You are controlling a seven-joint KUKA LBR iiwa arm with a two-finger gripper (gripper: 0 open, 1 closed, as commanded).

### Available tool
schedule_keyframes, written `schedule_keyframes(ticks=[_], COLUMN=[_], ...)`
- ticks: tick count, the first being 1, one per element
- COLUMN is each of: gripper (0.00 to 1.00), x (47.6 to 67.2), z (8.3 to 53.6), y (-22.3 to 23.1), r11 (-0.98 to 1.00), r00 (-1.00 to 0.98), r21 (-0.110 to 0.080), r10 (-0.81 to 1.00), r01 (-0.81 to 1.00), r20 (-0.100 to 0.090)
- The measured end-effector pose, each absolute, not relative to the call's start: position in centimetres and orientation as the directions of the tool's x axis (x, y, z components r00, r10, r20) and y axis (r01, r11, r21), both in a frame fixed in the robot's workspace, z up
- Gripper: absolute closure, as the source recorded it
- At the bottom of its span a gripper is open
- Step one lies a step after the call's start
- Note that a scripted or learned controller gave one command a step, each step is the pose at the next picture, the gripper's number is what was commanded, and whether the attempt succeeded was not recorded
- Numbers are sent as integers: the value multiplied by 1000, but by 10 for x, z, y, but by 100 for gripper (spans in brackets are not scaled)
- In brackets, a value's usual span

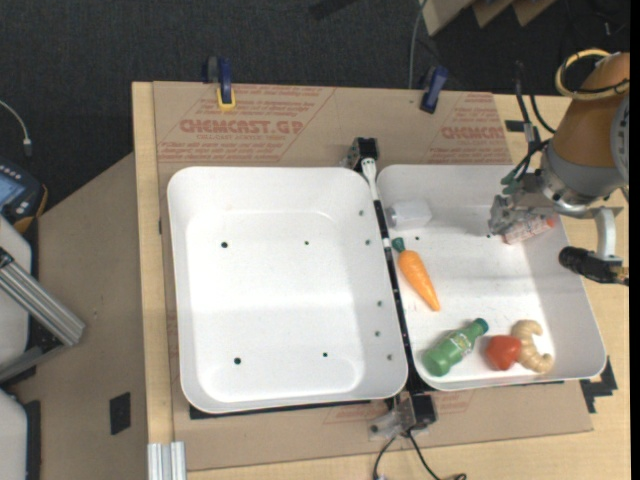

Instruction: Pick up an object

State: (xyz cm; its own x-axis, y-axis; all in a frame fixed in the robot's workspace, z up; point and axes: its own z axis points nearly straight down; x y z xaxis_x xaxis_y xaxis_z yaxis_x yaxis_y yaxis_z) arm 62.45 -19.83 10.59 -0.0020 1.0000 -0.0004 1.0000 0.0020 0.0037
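gripper [518, 218] over right bin [575, 313]; carrot [419, 278] well left.

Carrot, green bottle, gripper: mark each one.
carrot [420, 279], camera view, mid orange body.
green bottle [453, 348], camera view, middle of its body.
gripper [516, 219], camera view, between its fingertips.

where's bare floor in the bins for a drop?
Left bin: whole floor bare. Right bin: a bare strip between the carrot and the right rim. Crowded along its front edge: green bottle, red piece, tan curved piece. Gripper occupies the back right.
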Motion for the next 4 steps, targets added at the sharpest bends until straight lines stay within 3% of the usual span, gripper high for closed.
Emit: schedule_keyframes(ticks=[4], gripper=[100], x=[627], z=[147], y=[-199], r11=[2], r00=[-2], r21=[16], r10=[1000], r01=[1000], r20=[-5])
